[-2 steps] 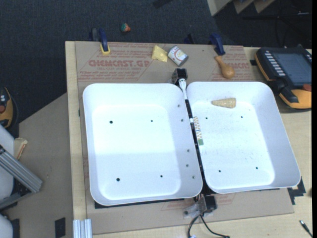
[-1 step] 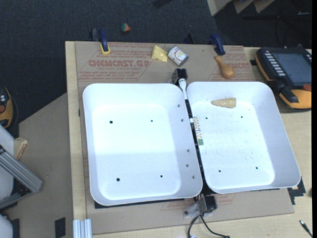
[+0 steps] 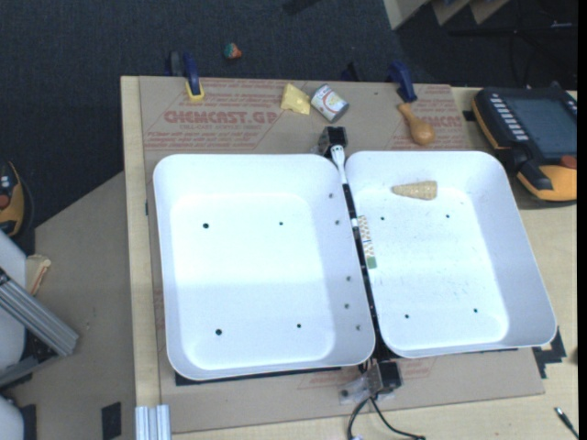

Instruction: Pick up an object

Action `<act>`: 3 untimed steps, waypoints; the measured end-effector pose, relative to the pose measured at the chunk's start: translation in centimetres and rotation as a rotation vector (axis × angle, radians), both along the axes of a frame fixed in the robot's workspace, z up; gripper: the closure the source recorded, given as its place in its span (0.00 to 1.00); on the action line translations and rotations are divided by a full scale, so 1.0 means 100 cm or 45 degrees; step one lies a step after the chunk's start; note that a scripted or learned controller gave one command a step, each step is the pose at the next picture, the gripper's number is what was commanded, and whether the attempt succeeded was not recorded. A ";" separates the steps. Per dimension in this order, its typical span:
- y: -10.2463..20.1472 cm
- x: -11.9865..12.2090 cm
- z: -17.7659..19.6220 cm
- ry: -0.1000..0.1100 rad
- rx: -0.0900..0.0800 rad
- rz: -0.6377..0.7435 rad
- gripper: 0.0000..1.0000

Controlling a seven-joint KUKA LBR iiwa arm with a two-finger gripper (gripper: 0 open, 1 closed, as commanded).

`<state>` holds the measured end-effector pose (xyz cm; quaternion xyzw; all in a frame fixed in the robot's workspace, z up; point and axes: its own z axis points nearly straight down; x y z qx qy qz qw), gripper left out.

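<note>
Lying flat in right bin (image 3: 514, 273) near 12 o'clock wall: tan bread-like piece (image 3: 415, 190), sole pickable object. Hand state: cannot tell. Risk: low, flat shape slipping from pinch; nearby wall blocking descent.

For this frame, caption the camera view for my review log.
Two white bins side by side; a tan object lies in the right bin, left bin beside it.

Place: robotics lab
Signs: clamped board (image 3: 275, 117) on a bench, twin white bins (image 3: 183, 191), teach pendant (image 3: 532, 126), aluminium framing (image 3: 37, 319)
</note>
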<state>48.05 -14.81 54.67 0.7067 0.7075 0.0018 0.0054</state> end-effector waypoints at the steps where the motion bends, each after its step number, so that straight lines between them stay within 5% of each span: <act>1: 0.083 0.059 -0.182 0.032 0.011 0.009 1.00; 2: 0.003 0.047 -0.120 0.003 0.001 -0.009 1.00; 3: 0.050 0.002 -0.144 0.019 0.009 0.003 1.00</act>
